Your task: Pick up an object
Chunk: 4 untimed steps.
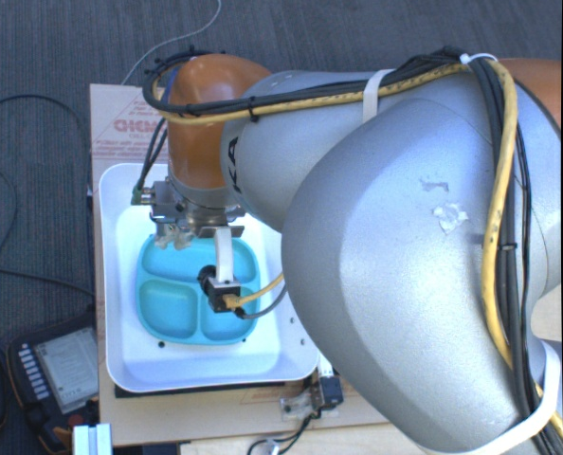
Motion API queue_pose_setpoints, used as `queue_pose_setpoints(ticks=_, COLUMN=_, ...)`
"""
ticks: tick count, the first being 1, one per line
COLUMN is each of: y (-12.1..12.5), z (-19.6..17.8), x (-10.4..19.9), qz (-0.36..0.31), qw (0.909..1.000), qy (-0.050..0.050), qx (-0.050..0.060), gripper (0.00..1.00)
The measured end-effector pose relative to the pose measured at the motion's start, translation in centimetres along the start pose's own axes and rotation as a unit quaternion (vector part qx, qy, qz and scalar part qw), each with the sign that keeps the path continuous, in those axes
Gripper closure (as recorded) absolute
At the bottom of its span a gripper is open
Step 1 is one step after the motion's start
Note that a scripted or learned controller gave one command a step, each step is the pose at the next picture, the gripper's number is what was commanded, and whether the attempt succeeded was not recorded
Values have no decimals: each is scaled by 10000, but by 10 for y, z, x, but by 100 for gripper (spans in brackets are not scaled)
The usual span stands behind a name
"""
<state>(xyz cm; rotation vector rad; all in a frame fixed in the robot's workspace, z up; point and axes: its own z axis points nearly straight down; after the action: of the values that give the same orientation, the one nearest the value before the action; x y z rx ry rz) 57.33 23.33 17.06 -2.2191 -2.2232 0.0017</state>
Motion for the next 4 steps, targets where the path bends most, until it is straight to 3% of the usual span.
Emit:
queue_pose_setpoints(ticks=1, y=38, z=-13, x=-1, qz=2, qw=10000, qy=-8, qx=0, gripper=100)
queue_pose_setpoints(ticks=2, y=6, z=-1, x=-1, qz=7, qw=10000, qy=-9, qx=3, gripper=100)
queue_pose_setpoints(ticks=3, y=87, z=-24, x=-1, qz=4, qw=10000, qy=-8, qx=-6, gripper=100)
queue_pose_setpoints(ticks=4, y=90, z=-38, x=-1, qz=2, qw=10000, qy=-8, qx=-4, gripper=100)
